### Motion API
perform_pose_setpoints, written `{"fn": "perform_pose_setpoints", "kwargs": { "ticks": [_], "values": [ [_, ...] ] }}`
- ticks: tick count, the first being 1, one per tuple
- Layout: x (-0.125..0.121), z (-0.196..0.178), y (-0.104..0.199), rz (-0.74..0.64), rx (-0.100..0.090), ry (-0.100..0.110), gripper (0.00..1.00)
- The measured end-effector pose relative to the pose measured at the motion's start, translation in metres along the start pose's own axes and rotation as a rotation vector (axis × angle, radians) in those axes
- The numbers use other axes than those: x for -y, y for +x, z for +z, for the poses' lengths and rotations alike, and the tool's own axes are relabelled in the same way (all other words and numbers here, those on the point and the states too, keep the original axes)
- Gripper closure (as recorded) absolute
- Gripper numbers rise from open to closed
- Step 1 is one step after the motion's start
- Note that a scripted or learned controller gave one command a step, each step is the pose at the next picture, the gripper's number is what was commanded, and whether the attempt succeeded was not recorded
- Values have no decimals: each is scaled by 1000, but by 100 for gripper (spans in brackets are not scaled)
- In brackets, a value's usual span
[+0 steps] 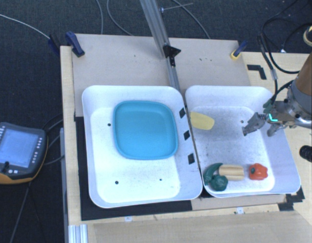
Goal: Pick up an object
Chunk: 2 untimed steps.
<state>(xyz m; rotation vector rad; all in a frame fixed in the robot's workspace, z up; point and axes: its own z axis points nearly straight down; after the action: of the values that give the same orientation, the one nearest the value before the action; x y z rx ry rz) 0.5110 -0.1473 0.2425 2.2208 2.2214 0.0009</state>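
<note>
Camera view shows our fingers [260, 126] spread open with nothing between them, hovering over the right bin [231, 97] near its right wall. Below them, along the front edge, we see a tomato [257, 171], a wooden block [231, 172] and a green toy [215, 176]. A yellow piece [202, 120] lies at the bin's left. A blue plate [145, 129] fills the left bin [95, 135].

Even, diffuse light from overhead, and the two white bins [95, 135] come up bright, close to washed out, while the dark floor [24, 59] stays dim. Shadows are soft and short. Focus is slightly soft throughout, a little grainy, and the handheld screen [16, 148] shows a pale glare.
</note>
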Motion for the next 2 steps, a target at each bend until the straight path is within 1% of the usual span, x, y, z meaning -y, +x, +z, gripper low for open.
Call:
{"fn": "perform_pose_setpoints", "kwargs": {
  "ticks": [1, 2],
  "values": [
    [0, 0, 0, 0, 0, 0, 0],
    [4, 43, -1, 0, 0, 4, 0]
  ]
}}
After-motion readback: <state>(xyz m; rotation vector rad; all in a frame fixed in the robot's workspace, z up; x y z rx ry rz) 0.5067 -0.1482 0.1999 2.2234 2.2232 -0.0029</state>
